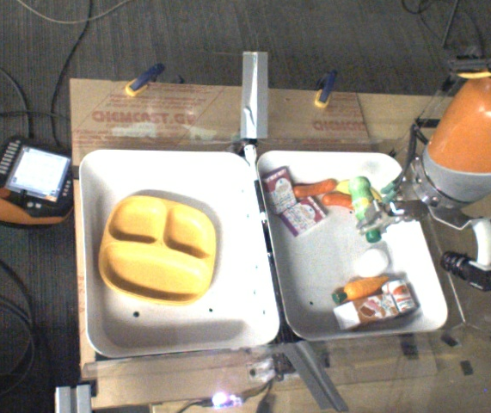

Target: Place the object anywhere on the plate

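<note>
A yellow plate [159, 248] with three compartments lies in the left white bin [99, 317]. Nothing rests on the plate. The gripper [376, 218] hangs low over the upper right part of the right bin [430, 308], at the end of the grey and orange arm [464, 144]. Just left of the gripper lies a green and yellow object [361, 193], touching or nearly touching it. A white egg-like object [371, 260] sits just below the gripper.
The right bin also holds a purple carton [290, 200], two orange carrots [322, 192] near the top, and another carrot [361, 289] on a red and white carton [383, 304] at the bottom. A metal post [254, 93] stands behind the bins, a pendant [30, 179] far left.
</note>
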Controlling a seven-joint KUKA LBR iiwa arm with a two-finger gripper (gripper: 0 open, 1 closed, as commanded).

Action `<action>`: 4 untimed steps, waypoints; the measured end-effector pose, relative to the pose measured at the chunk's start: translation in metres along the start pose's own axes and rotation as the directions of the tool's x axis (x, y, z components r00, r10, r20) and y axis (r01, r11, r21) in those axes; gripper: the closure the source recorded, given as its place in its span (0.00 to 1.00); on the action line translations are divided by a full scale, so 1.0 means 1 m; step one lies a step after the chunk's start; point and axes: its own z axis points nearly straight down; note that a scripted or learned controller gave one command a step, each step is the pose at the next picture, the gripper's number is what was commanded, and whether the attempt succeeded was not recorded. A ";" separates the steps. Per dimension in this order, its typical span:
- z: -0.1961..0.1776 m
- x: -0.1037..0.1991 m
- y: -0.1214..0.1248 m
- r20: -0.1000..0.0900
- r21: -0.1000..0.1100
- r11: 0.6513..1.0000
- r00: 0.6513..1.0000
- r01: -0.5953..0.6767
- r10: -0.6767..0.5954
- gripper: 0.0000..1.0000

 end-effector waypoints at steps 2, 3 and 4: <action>0.034 0.082 -0.027 0.000 0.000 0.988 0.988 0.157 -0.157 1.00; 0.022 0.090 -0.013 -0.002 0.000 0.993 0.993 0.117 -0.117 1.00; 0.035 0.083 -0.003 0.000 0.001 0.975 0.975 0.221 -0.221 1.00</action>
